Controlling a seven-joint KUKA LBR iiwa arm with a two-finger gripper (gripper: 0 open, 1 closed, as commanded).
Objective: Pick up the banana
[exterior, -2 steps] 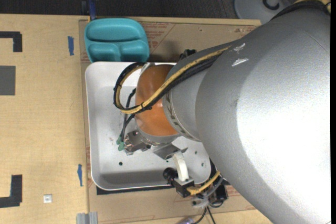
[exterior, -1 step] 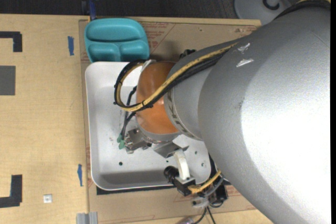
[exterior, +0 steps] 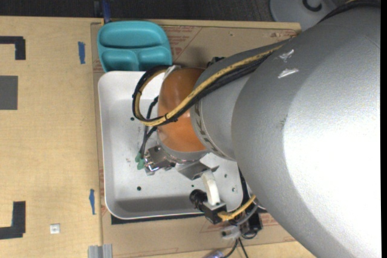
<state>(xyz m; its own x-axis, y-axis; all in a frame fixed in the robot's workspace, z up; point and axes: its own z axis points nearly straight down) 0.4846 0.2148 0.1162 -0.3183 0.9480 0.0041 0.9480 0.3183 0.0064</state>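
Note:
The grey arm reaches in from the right and covers most of the view, with its orange band (exterior: 181, 112) over the middle of a white bin (exterior: 116, 130). Below the band, the metal parts of my gripper (exterior: 152, 161) hang low over the bin floor, with a small green piece beside them. Black and yellow cables loop around the wrist. The arm hides the right part of the bin and whatever lies under it. The bare bin floor to the left of the gripper shows only a few dark specks.
A teal moulded tray (exterior: 134, 45) stands against the bin's far edge. The brown bench (exterior: 48, 130) stretches to the left, with black markings and blue tape tabs. A grey stand base (exterior: 295, 2) sits at the back right.

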